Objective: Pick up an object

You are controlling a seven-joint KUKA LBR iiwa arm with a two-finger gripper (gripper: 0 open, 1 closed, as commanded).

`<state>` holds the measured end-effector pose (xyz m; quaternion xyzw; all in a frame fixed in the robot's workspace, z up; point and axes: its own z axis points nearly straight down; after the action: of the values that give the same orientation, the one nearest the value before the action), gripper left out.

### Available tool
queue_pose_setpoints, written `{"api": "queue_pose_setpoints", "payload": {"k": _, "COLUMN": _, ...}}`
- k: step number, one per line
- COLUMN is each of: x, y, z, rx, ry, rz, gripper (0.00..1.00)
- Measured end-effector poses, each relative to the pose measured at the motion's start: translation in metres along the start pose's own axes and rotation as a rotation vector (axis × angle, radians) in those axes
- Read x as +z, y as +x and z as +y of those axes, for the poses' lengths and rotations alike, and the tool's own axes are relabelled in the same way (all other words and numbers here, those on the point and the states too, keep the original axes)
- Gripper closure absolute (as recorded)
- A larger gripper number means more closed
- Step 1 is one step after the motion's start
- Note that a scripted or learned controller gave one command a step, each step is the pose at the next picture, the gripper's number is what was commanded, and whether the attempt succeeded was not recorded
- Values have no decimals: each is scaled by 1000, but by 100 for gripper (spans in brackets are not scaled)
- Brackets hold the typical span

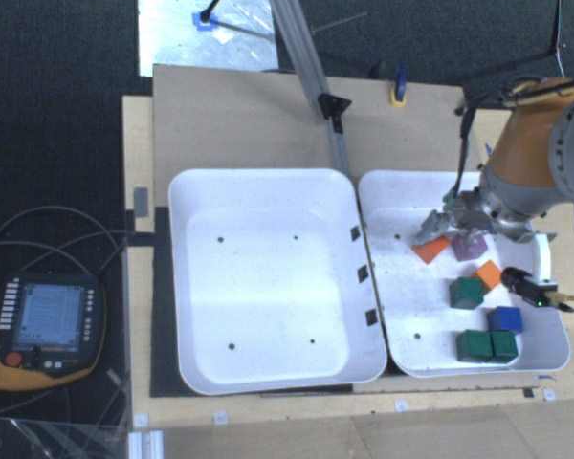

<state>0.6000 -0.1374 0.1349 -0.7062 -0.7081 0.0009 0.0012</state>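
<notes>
My gripper (452, 228) hangs low over the back part of the right bin (402, 347). Its fingers are spread open, with nothing between them. An orange block (430, 251) lies just under the left finger (430, 226). A purple block (470, 248) sits beside it, below the right finger. Nearer the front of the bin are a small orange block (488, 274), a green block (466, 293), a blue block (504, 319) and a green pair (486, 345) at the front wall.
The left bin (187, 256) stands wall to wall with the right one. A slanted metal pole (306, 55) comes down to the bins' back edge. A teach pendant (43, 333) lies on the floor at far left.
</notes>
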Motion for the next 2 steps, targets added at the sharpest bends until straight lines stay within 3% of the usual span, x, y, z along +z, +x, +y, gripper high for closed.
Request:
{"api": "queue_pose_setpoints", "payload": {"k": 1, "x": -14, "y": 0, "z": 2, "rx": -2, "ry": -7, "rz": -1, "gripper": 100}}
{"api": "queue_pose_setpoints", "payload": {"k": 2, "x": -77, "y": -7, "z": 1, "rx": -1, "ry": -12, "rz": -3, "gripper": 100}}
